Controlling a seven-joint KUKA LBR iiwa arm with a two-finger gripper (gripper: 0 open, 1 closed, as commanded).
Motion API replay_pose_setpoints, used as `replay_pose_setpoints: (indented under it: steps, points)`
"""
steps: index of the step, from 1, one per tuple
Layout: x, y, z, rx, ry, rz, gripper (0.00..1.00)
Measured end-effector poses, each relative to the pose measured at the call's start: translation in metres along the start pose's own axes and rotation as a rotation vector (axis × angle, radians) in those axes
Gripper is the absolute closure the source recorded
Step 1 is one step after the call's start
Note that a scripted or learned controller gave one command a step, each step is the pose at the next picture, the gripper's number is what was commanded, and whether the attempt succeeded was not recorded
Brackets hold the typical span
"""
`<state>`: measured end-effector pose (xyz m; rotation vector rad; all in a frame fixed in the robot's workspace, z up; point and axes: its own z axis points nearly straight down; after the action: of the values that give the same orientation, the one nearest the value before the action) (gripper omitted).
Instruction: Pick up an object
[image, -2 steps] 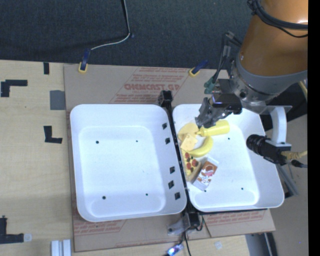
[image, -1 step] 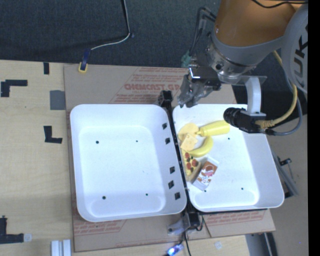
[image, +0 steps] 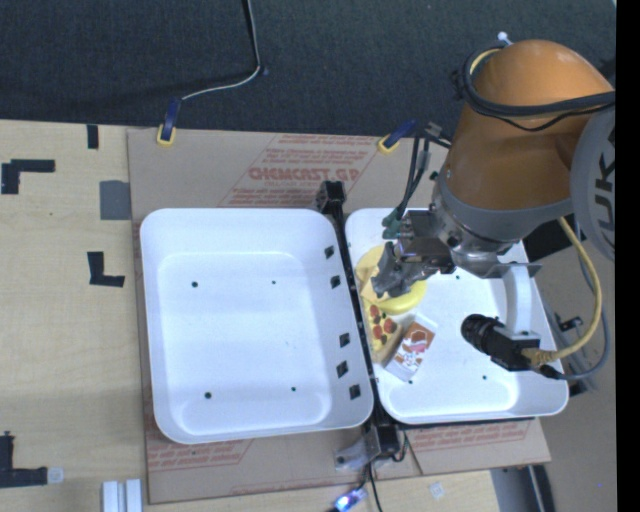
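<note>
My gripper (image: 392, 276) hangs low over the left part of the right bin (image: 470, 395), right above a yellow object (image: 400, 297) near the bin's left wall. The dark fingers overlap the yellow object's top. Just below it lies a small packet (image: 410, 348) with red and white print, and a strip with red spots (image: 381, 325) rests against the divider. The big orange and grey arm covers the bin's far right part.
The left bin (image: 245, 320) stands beside the right one, with black clips along the shared wall (image: 347, 300). Both bins rest on a cardboard sheet (image: 280, 170) on the wooden bench. A cable runs across the dark floor at the top.
</note>
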<state>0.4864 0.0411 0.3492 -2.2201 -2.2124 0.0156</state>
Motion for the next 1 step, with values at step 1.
replay_pose_setpoints:
  steps: [1]
  points:
    - [0.0353, 0.0492, -0.0209, -0.014, 0.001, -0.006, 1.0]
